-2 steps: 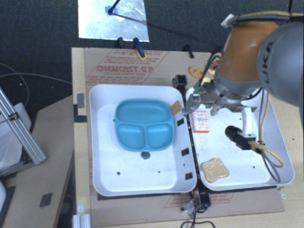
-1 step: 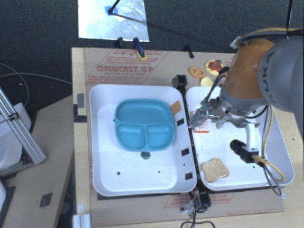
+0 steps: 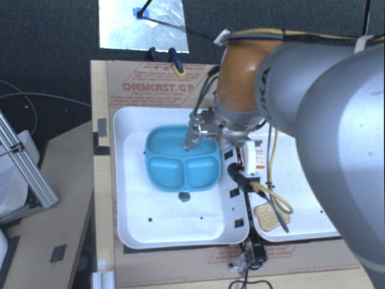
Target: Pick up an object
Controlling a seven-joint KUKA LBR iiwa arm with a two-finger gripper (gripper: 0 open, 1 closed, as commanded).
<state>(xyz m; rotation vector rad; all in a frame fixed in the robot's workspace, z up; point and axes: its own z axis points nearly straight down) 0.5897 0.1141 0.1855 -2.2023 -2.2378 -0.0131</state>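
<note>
Closest to the lens, the arm [image 3: 337,131] looms grey with its orange band, and it ends in the gripper [image 3: 192,138], which hangs over the upper rim of the blue divided plate [image 3: 183,163]. From this slant you cannot tell how wide the gripper stands, and nothing can be seen caught in it.

The plate lies flat in the left bin [image 3: 123,179], and it looks like the object to go for. A small dark teal piece [image 3: 184,196] sits just below the plate on the bin floor. Off to the plate's right, in the right bin [image 3: 292,173], lie a white and red packet [image 3: 258,155] and, lower down, a tan biscuit-shaped piece [image 3: 266,217].

A flat plate gives little to pinch, so you would do best to aim for its raised rim or one of the ridges between compartments. Come down straight, close across the thin edge, and lift slowly, since a plate held by one side is likely to tip and slip.
</note>
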